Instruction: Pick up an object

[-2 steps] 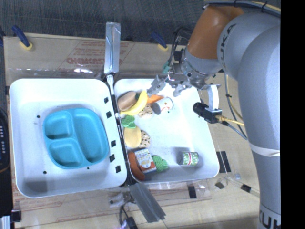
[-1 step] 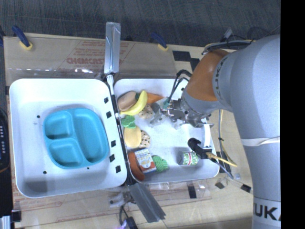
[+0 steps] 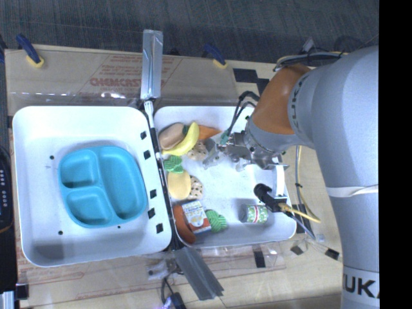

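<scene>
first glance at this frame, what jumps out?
The big grey arm with its orange band, reaching in from the right, its gripper low over the right bin. Next, the bright blue divided tray alone in the left bin. Then the toy food along the right bin's left side, a yellow banana on top.

Arm (image 3: 335, 127) cut off at right edge; hides right bin (image 3: 212, 116) far rim.
</scene>
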Robot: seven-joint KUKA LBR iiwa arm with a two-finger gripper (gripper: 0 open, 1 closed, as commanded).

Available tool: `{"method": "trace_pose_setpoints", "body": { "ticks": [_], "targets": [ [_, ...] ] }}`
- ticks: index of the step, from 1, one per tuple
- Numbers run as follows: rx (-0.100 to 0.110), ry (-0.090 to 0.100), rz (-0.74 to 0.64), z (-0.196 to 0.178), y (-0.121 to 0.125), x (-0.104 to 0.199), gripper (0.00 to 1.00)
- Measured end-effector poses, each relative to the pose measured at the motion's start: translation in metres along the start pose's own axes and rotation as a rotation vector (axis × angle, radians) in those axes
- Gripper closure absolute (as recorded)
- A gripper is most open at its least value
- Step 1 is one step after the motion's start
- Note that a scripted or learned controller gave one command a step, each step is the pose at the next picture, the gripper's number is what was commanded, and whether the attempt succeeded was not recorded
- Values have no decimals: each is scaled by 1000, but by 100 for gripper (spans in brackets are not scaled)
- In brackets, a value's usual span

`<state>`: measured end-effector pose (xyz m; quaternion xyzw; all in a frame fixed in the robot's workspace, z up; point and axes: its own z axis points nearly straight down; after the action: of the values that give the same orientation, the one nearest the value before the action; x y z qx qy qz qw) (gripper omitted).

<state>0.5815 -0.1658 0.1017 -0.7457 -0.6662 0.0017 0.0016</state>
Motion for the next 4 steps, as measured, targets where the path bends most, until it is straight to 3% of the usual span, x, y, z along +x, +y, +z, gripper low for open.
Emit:
{"method": "trace_pose_setpoints", "body": {
  "ticks": [1,2,3,4],
  "targets": [
    [-2,1,-12,10,-80,18,0],
    [-3,1,18,10,6,18,0],
    [-3,0,-66,10,-59,-28,0],
    [-5,1,-101,10,-101,-35,0]
  ]
}}
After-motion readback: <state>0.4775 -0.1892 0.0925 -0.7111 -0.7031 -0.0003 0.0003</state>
